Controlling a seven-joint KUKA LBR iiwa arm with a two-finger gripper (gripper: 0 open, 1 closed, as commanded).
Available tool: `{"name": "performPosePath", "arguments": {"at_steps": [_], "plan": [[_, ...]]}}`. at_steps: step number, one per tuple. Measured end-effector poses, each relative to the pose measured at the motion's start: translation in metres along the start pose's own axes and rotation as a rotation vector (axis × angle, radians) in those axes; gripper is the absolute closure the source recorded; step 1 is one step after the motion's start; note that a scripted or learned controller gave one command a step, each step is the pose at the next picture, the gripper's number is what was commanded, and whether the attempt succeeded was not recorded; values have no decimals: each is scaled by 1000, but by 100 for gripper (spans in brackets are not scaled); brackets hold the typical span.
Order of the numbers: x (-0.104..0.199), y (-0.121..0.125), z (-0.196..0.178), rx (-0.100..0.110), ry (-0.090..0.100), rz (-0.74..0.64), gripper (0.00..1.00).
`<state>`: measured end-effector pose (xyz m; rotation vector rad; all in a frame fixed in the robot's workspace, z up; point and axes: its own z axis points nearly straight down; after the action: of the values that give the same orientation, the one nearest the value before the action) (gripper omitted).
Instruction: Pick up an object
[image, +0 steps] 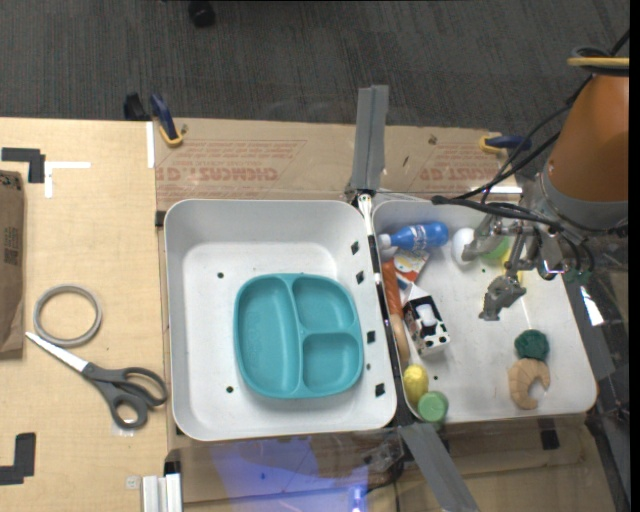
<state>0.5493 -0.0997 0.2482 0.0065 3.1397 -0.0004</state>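
The right bin (560, 400) holds several small objects. A blue bottle (418, 237), a white ball (465, 246) and a yellow-green piece (497, 252) lie near its far side. A dark green lump (532, 345) and a tan croissant-shaped toy (528, 382) lie at the near right. My gripper (492, 268) hangs over the far middle of this bin, open, with its two grey fingers (497, 296) spread apart. The yellow-green piece shows between them; I cannot tell whether they touch it.
Along the right bin's left wall lie an orange packet (406, 270), a black-and-white box (426, 323), a wooden stick (399, 325), a yellow piece (415, 379) and a green disc (432, 405). The left bin (200, 260) holds a teal divided plate (298, 334). Scissors (105, 380) and a tape roll (67, 314) lie on the bench.
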Motion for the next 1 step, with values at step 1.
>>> {"name": "performPosePath", "arguments": {"at_steps": [1], "plan": [[-21,-3,114,0,2,-46,0]]}}
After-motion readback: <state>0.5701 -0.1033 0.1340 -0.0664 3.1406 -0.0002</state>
